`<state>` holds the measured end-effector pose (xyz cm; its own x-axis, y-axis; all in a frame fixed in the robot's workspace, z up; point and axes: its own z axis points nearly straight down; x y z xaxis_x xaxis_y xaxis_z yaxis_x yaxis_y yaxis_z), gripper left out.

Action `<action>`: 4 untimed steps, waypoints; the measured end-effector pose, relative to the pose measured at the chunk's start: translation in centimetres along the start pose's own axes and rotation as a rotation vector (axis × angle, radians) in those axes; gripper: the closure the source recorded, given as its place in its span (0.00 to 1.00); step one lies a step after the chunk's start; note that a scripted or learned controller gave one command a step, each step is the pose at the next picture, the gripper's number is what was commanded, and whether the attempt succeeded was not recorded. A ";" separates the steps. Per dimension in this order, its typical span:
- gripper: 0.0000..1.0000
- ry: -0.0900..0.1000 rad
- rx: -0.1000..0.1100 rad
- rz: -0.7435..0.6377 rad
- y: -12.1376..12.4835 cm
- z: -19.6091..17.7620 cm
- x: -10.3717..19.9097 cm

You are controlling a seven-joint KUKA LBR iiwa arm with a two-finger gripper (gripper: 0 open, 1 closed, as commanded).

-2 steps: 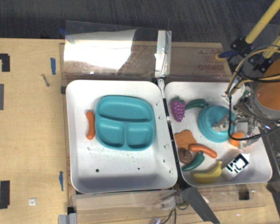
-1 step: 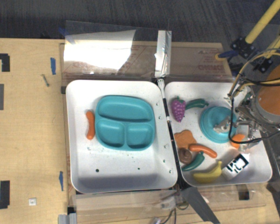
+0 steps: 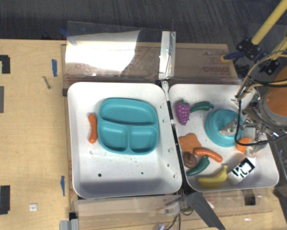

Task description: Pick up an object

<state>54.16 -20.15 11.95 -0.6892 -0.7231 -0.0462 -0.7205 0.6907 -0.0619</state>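
counter (image 3: 23, 128) in tan board, spread wide on the left, with black markings and bits of blue tape. two shallow white bins side by side at centre: left bin (image 3: 81, 166), right bin (image 3: 268, 174), touching along a shared middle edge. clear plastic sheet (image 3: 102, 56) propped behind the left bin, glare across it.

grey arm (image 3: 277, 104) reaching in from the right over the right bin's far right side, orange band visible, black cables looped around the wrist. tool (image 3: 233, 127) low over the teal bowl, tangled in view with cables and fittings; open or closed, cannot tell. nothing seen between its parts.

left bin: teal divided plate (image 3: 129, 126) near centre, three compartments, flat on the floor of the bin. orange carrot (image 3: 92, 128) just beside the plate's left edge, lying lengthwise.

right bin, crowded: teal bowl (image 3: 220, 128) upper middle, partly hidden by the tool. yellow banana (image 3: 213, 177) near the front wall. orange piece (image 3: 189, 141) left of centre. red-orange sausage (image 3: 208, 153) just below it, touching or overlapping. green pepper (image 3: 200, 166) angled under the sausage, with a brown round thing (image 3: 189, 159) at its upper end. purple grapes (image 3: 182, 112) near the back left corner. dark green vegetable (image 3: 200, 107) just right of the grapes. black-and-white block (image 3: 242, 169) right of the banana. small orange object (image 3: 244, 144) by the bowl's lower right, under the cables.
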 end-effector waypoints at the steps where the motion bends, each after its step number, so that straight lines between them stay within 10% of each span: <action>1: 0.00 0.007 0.002 -0.006 1.2 0.4 1.4; 2: 0.00 0.040 -0.058 0.007 7.9 2.4 0.1; 3: 0.00 0.036 -0.058 -0.048 3.2 2.7 -9.0; 4: 0.00 0.028 -0.059 -0.251 2.5 3.3 -8.0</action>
<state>58.18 -12.69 8.84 -0.4895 -0.8720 -0.0093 -0.8719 0.4896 -0.0101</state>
